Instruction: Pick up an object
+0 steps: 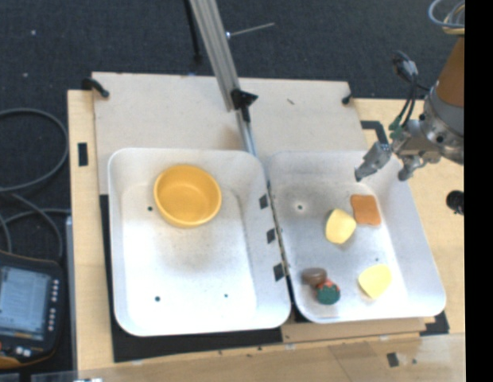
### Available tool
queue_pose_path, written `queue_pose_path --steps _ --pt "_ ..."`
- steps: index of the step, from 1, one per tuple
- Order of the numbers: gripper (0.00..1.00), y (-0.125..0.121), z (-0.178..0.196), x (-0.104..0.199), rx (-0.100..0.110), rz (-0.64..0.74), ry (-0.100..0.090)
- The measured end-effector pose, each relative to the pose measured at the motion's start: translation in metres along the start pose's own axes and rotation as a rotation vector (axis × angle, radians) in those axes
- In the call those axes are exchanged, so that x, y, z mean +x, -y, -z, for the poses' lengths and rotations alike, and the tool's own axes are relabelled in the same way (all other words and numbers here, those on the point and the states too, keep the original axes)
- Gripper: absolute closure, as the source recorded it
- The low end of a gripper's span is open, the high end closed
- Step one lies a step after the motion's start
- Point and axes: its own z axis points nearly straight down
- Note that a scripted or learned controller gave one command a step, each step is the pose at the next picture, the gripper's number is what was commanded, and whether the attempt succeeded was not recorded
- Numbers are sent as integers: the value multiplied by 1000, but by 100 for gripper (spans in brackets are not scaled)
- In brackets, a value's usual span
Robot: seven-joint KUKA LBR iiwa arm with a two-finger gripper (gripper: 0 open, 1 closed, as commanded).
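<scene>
Orange block [366,210] just below open gripper [387,164], not touching.

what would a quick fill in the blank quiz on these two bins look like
1. The yellow bowl sits in the ____ bin.
2. The orange block lies in the right bin, touching a pale ____ piece.
3. The claw is above the right bin's ____ edge.
4. The green piece lies beside a ____ piece.

Missing words: left; yellow; far; brown
</scene>
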Motion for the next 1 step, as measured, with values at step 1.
queue_pose_path --steps 1 --pt "0 0 0 0 0 0 0"
